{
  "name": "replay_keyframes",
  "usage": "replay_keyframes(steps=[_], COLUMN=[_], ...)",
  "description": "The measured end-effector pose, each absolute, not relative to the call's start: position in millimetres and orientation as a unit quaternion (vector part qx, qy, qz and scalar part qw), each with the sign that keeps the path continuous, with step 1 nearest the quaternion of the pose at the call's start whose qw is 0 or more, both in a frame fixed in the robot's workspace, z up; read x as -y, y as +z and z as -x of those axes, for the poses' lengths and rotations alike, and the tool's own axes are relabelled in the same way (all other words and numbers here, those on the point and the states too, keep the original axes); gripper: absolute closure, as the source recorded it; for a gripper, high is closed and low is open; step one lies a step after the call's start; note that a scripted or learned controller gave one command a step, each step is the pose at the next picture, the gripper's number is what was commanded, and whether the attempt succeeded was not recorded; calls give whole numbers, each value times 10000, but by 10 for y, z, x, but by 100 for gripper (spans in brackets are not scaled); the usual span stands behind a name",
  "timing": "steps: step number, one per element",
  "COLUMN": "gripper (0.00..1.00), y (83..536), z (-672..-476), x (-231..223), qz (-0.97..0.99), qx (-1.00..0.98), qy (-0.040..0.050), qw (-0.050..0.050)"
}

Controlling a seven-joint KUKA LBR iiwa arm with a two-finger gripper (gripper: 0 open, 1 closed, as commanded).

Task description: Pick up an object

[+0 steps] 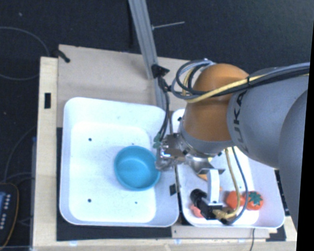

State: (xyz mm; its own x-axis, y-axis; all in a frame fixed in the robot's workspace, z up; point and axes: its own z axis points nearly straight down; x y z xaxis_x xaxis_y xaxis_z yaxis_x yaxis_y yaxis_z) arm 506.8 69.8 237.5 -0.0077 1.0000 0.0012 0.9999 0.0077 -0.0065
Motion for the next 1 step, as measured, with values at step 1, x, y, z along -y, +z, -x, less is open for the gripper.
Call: replay_keyframes(steps=[1], gripper=[0], y=[2376], z=[-5080], x=[-686], qz=[7059], qx=[7083], qy=[7], qw=[25])
